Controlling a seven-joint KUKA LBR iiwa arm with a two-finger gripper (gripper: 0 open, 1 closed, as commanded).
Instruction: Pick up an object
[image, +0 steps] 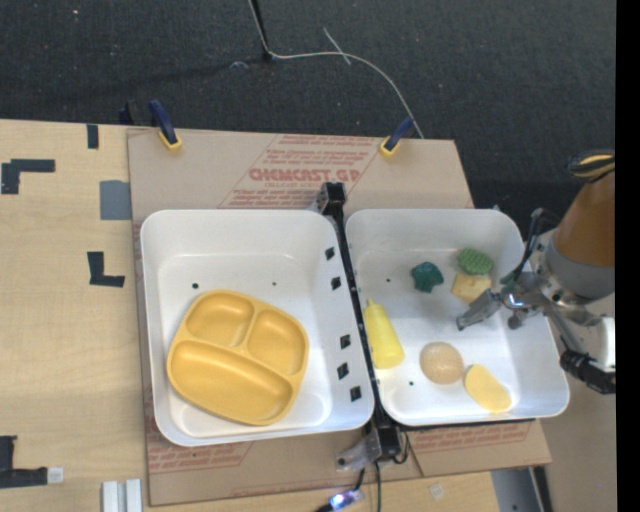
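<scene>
The right bin (400, 232) holds several small items: a yellow bottle (382, 335) along its left wall, a beige round piece (441, 362), a yellow wedge (488, 388) at the front, a teal lump (427, 276), and a green-topped piece (474, 262) over a yellow block (466, 288). My gripper (492, 314) hangs over the right side of this bin, just right of the yellow block and above the beige piece. Its fingers (473, 317) are spread, open, with nothing between them.
In the left bin (170, 240) lies a yellow divided plate (238, 355). A black divider (345, 300) runs between the bins. The arm's grey wrist and orange band (590, 225) stand over the right bin's right rim. Cardboard and clamps lie behind.
</scene>
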